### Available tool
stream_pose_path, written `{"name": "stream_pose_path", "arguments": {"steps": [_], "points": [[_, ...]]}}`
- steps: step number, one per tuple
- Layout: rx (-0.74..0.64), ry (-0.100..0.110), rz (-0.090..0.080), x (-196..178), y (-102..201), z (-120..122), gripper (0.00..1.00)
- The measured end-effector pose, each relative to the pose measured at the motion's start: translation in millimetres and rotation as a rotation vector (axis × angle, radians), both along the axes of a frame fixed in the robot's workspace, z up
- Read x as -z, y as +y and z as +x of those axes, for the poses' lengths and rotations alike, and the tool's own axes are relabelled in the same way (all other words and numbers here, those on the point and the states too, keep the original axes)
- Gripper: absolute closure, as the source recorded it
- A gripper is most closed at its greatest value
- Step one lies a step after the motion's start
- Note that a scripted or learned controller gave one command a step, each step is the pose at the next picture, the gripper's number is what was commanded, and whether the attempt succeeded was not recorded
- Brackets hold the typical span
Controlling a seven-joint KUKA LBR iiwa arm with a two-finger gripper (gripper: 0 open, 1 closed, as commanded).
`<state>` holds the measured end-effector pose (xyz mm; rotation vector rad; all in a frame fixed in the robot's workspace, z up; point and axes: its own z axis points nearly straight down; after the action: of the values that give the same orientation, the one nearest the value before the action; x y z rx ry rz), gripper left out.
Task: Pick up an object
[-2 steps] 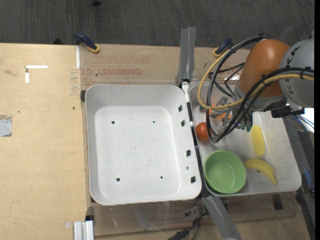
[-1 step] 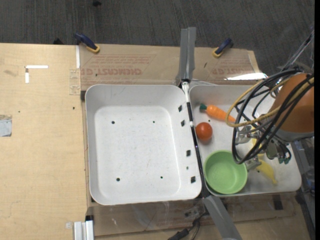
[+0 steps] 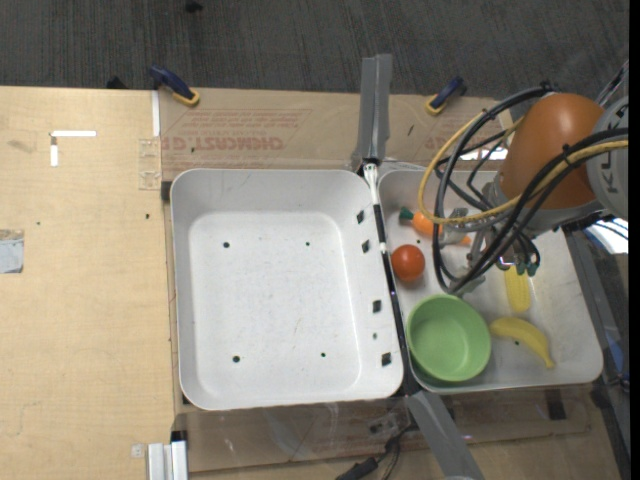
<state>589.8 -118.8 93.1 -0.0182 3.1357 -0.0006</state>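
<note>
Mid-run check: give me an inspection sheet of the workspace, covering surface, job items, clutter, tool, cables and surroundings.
Surface: wooden bench bearing a left bin and a right bin side by side.
Job's things: all in the right bin: green bowl at the front, tomato behind it, banana to the bowl's right, yellow piece and carrot.
Clutter: nothing seen.
Tool: hidden under the arm and its cables, above the right bin; state cannot be told.
Cables: black and yellow loops hanging over the right bin.
Surroundings: two clamps at the bench's back edge; dark floor beyond.
</note>
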Motion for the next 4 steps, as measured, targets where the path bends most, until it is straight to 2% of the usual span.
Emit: {"name": "stream_pose_path", "arguments": {"steps": [1,2,3,4], "points": [[0.036,0.0,0.0,0,28,24,0.0],[-0.081,-0.028,-0.018,-8,-15,-44,0.0],[-0.021,-0.071,-0.05,-20,-15,-74,0.0],[0.092,0.0,-0.001,0,-32,-3,0.0]]}}
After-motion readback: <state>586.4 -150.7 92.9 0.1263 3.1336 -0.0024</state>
